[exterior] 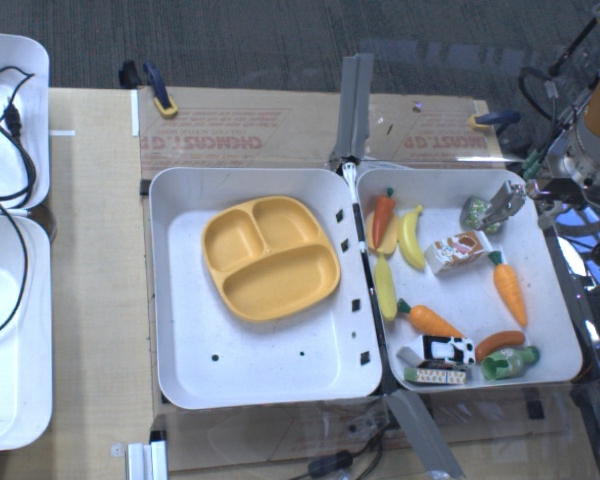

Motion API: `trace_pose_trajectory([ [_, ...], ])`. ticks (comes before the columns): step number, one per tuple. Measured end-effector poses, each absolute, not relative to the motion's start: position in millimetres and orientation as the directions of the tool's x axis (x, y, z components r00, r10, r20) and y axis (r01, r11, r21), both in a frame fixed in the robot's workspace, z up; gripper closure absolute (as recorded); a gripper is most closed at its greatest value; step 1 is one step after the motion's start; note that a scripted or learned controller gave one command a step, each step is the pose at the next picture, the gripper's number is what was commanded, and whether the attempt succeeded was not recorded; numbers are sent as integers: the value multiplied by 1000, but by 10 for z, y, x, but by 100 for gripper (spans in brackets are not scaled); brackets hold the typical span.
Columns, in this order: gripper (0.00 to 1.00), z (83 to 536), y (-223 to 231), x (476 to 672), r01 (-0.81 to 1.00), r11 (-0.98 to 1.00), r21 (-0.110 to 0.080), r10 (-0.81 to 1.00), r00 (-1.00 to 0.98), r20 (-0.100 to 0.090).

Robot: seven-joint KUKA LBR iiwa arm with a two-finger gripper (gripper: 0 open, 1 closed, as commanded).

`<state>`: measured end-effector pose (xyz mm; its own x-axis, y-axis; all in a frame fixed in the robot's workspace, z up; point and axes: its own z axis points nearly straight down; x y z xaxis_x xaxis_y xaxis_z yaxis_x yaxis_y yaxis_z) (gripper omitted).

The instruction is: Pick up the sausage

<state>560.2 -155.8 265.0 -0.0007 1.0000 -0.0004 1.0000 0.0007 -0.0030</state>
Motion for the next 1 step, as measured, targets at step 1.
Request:
trace_pose_trajectory([
  [1, 0, 3571, -1423, 5084, 1000, 31, 0, 1000, -31, -2],
])
